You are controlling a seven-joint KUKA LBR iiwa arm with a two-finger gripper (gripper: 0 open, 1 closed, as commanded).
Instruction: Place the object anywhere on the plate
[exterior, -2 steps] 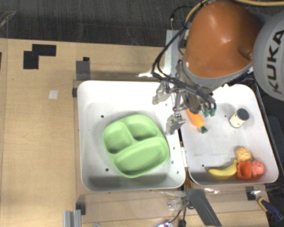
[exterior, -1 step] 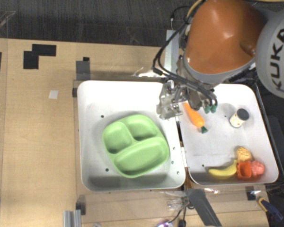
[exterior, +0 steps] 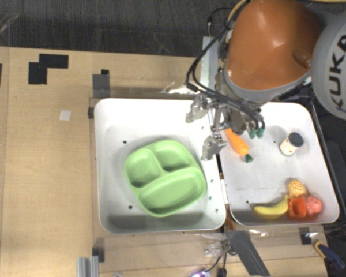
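A green divided plate (exterior: 164,176) lies in the left white bin (exterior: 112,154). My gripper (exterior: 218,136) hangs over the wall between the two bins, just past the plate's upper right corner. An orange toy carrot (exterior: 237,143) with a green tip slants down to the right from the gripper's side, over the left part of the right bin (exterior: 311,126). The carrot's upper end meets the gripper, but I cannot tell whether it is gripped or lies on the bin floor. The arm's orange band (exterior: 268,39) hides what is behind the gripper.
In the right bin, a banana (exterior: 271,209), a red piece (exterior: 305,206) and a small yellow piece (exterior: 297,187) sit at the near right corner. A white and dark round object (exterior: 291,143) lies right of the carrot. Cables loop above the gripper.
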